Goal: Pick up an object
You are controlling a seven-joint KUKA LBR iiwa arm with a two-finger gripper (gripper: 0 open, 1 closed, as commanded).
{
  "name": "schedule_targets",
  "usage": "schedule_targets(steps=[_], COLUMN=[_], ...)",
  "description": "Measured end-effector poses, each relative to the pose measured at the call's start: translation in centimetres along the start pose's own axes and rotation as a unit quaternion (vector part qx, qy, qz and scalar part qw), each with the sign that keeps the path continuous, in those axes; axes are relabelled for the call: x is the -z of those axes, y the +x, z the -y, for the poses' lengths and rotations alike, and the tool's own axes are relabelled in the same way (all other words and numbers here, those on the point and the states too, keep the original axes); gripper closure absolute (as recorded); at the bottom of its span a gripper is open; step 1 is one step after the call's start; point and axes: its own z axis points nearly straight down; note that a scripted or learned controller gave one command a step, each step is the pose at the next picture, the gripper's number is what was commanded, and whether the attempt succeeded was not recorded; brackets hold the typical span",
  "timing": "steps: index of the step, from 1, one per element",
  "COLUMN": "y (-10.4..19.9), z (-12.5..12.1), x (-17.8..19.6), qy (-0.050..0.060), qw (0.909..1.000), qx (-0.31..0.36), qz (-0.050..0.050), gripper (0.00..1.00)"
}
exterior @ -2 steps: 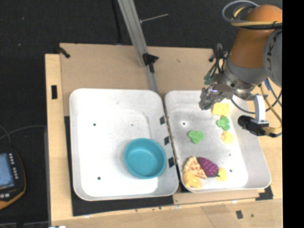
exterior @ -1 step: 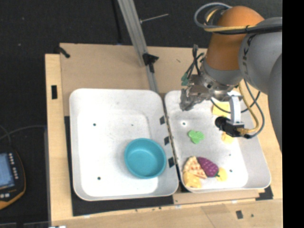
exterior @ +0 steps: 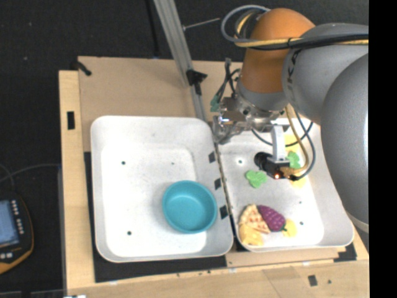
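Nearest the camera, well toward the viewer from the gripper (exterior: pixel 223 128) and a little to its right in the view, lies a yellow-orange waffle-textured toy piece (exterior: pixel 250 224). It touches a purple grape-cluster toy (exterior: pixel 272 216), and a small yellow lump (exterior: pixel 290 228) sits just beside the purple one. All three lie at the near end of the right shallow white bin (exterior: pixel 313 207). At similar depth, across the divider from them, a teal round plastic bowl (exterior: pixel 188 206) sits upright in the left shallow white bin (exterior: pixel 102 166). Farther back, between the cluster and the gripper, a small light-green toy piece (exterior: pixel 254 179) lies alone on bare bin floor. It is the loose item closest to the gripper. A second green bit (exterior: pixel 293 159) lies to its right, partly hidden, shape unclear. Farthest back, the gripper hangs over the far end of the right bin, close by the divider. It is too small and cluttered to resolve, so I cannot tell whether it is spread or closed; nothing shows in its grasp. Judgement: the step in hand is approach and target choice, with no pick made yet. The next move calls for travel toward the viewer to stand over one item, probably the light-green piece since it lies apart from its neighbours. Then comes a descent clear of the divider wall, closing on the piece, and a lift.
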Motion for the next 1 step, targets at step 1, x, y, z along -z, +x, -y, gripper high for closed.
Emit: schedule_targets(steps=[1], y=[5.49], z=[-0.22], x=[0.99], qy=[-0.002], qw=[1.0000], qx=[0.001], qz=[-0.001], gripper=[1.00])
